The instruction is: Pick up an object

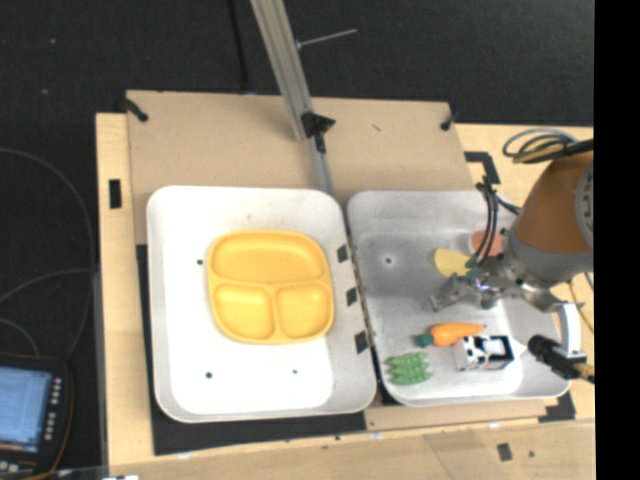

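Arm point(556, 218) cut by right edge (pink object point(486, 240) half-hidden).

A divided plate point(270, 285) lies in the left bin point(175, 368). In the right bin point(400, 218), a carrot point(458, 333) lies behind a small box point(485, 351).

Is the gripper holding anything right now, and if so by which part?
Cannot be told. The gripper is low in the right bin, beside the yellow piece and above the toy carrot, but no object is visible between its fingers.
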You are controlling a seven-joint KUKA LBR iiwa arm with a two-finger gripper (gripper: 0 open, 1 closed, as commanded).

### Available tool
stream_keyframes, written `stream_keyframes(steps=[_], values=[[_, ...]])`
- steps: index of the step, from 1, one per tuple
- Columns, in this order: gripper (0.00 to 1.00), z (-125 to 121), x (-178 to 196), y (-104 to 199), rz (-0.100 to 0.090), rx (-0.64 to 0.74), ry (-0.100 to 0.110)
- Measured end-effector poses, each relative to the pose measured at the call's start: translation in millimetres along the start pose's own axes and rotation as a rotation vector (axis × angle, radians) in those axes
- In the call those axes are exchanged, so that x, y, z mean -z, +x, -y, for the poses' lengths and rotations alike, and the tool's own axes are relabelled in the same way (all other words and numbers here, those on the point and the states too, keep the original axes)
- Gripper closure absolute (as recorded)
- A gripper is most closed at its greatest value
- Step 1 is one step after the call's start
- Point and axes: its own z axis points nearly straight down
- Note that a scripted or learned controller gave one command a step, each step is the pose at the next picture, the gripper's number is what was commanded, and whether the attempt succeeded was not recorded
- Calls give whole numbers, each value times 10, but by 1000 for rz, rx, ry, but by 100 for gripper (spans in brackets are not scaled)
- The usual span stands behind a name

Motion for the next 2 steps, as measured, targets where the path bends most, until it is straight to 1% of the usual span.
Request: stream_keyframes(steps=[1, 2], values=[[0, -2, -60, -11, 2, -1, -5], [100, -12, 56, -21, 1, -6, -9]])
